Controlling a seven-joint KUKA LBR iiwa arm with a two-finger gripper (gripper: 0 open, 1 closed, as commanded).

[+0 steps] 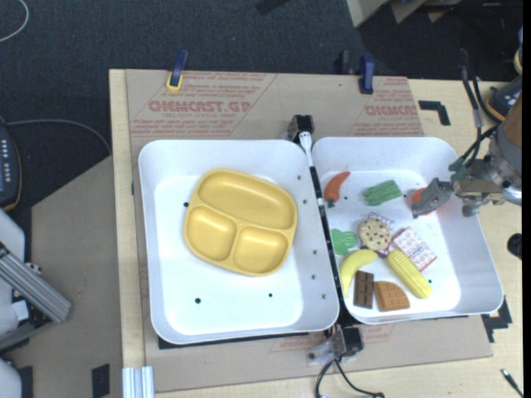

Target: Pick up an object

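I see the left bin [166, 222] at centre-left holding a yellow divided plate [239, 220], tilted a little. The right bin [473, 255] carries the toy food – banana [355, 265] and corn cob [409, 273] at lower centre, a green piece [382, 193] and an orange carrot [334, 186] nearer the top, a cookie [375, 234] between them, two chocolate bars [378, 292] at the bottom. The gripper [430, 197] hangs at the right side of the frame over that bin, just right of the green piece; I cannot tell whether it is spread or closed
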